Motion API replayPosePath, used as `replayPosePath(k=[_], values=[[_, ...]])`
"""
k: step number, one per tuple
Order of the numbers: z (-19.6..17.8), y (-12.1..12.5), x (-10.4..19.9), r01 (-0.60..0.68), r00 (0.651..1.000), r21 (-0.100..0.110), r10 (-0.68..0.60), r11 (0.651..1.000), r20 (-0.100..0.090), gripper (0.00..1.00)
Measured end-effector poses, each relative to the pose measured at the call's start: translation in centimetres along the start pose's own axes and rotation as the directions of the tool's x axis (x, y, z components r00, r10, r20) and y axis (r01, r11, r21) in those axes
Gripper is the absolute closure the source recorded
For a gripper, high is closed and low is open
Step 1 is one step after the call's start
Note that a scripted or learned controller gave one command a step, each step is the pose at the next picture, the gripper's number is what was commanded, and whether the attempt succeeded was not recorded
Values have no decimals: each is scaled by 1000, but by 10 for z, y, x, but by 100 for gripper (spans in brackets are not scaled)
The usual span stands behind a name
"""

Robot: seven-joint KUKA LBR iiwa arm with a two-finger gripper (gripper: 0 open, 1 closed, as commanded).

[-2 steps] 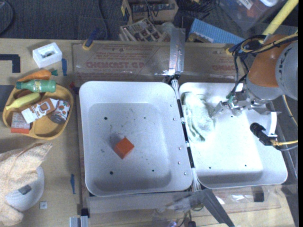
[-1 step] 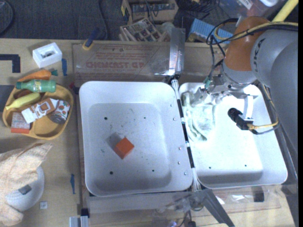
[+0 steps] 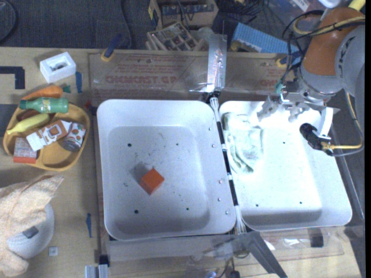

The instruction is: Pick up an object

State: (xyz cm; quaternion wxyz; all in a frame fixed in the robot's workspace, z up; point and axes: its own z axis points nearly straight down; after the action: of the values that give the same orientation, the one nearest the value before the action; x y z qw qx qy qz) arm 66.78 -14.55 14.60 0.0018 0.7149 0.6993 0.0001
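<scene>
A crumpled cloth [image 3: 243, 143] lies at the right bin's [image 3: 301, 213] left side. The claw [image 3: 290, 106] hovers just right and far of it (grip state unclear). An orange block [image 3: 152, 180] sits in the left bin [image 3: 116, 126].

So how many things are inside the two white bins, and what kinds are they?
Orange block in the left bin: 1
Pale crumpled cloth in the right bin: 1
Total: 2

Orange block [image 3: 152, 180] lies in left bin [image 3: 116, 120].
</scene>
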Motion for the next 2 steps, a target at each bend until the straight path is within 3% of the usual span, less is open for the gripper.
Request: replayPosePath(k=[1,2], values=[[-40,-4,-29,73,997,-1,-73,997,1,0],[-50,-3,-28,76,997,-4,-76,997,4,100]])
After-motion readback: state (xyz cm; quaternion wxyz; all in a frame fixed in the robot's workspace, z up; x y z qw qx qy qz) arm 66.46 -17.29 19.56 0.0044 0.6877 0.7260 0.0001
